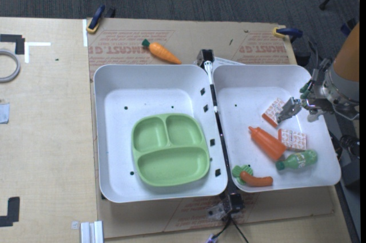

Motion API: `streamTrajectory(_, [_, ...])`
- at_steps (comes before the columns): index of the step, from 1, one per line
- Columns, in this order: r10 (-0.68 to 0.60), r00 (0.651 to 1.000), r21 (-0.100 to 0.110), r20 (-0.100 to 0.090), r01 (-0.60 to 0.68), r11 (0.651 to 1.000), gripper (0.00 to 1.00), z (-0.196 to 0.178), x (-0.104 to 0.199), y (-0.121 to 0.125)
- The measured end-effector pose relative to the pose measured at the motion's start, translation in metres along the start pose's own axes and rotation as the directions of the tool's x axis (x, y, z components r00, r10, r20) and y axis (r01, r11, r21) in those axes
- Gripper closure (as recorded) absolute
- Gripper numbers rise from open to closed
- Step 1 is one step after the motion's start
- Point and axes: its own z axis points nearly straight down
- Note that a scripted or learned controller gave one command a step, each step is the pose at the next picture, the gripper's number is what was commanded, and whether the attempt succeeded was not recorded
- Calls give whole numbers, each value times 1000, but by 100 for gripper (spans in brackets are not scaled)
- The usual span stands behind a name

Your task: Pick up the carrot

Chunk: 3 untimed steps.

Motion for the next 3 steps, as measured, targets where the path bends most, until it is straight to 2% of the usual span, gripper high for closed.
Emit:
streamTrajectory(1, [-134,991,-19,10,134,991,0,102,51,-40])
streamTrajectory(2, [-130,991,-16,10,130,991,100,93,50,-40])
streamTrajectory(3, [-66,998,-2,1,66,998,100,21,50,-44])
